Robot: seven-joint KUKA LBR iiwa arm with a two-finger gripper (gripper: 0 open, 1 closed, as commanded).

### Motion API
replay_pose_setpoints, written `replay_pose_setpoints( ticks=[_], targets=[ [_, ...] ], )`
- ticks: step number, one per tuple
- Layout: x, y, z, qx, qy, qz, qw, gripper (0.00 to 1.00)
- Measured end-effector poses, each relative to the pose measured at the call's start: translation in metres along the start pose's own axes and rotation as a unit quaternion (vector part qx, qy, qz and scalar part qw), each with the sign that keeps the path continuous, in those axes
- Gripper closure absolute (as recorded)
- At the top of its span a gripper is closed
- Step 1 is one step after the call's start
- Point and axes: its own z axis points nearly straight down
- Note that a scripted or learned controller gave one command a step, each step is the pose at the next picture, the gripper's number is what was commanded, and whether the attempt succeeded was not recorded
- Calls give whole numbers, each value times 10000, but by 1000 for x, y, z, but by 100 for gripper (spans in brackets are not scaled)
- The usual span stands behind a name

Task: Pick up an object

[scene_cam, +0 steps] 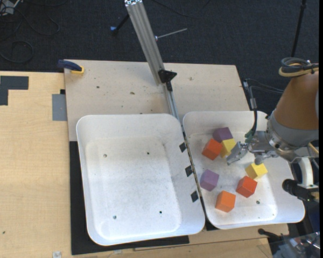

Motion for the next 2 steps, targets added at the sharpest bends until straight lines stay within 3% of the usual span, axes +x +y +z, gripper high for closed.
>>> replay_pose_setpoints(
  ticks=[1,2],
  targets=[
    [-3,-8,62,9,3,-1,10000,0],
    [-4,-6,100,-60,-18,5,10000,0]
  ],
)
